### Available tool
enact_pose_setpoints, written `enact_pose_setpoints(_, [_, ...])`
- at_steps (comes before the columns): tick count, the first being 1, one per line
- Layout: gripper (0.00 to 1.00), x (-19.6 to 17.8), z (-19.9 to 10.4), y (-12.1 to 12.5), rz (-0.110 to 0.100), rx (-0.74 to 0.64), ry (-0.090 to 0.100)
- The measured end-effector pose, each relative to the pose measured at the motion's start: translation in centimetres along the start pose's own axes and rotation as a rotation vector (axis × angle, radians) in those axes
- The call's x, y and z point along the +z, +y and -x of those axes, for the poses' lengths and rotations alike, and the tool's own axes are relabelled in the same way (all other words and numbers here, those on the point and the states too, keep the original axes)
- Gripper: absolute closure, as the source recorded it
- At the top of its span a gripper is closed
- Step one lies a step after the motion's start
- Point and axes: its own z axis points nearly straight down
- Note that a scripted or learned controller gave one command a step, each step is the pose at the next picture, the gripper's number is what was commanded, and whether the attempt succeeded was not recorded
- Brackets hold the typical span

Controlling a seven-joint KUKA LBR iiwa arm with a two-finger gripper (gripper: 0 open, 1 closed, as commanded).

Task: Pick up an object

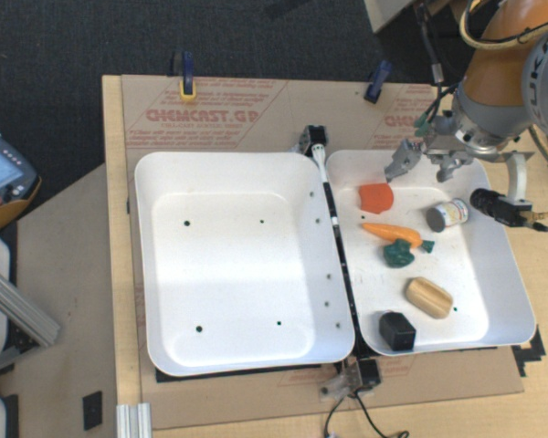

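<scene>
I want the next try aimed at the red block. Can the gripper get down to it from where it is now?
Probably yes. The gripper hangs over the right bin's far end, just beside the red block, which lies apart from the carrot and the small jar, with nothing over it.

Red block (376, 198): I see a flat red-orange piece lying near the back of the right bin (507, 286), closest to the divider.
Small jar (447, 214): I see it on its side, pale with a grey end, right of the red block.
Carrot (395, 234): orange, lying slantwise mid-bin.
Green piece (398, 255): dark green lump, touching the carrot's near side.
Wooden block (428, 297): tan, rounded, lying tilted, nearer me.
Black block (396, 330): at the front rim.
</scene>
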Motion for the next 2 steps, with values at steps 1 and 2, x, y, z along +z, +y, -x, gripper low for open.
enact_pose_setpoints(1, [0.00,10.8,-2.7,-1.4,-0.007,-0.001,0.003])
enact_pose_setpoints(2, [1.00,9.2,-2.5,-1.1,0.002,0.001,-0.001])
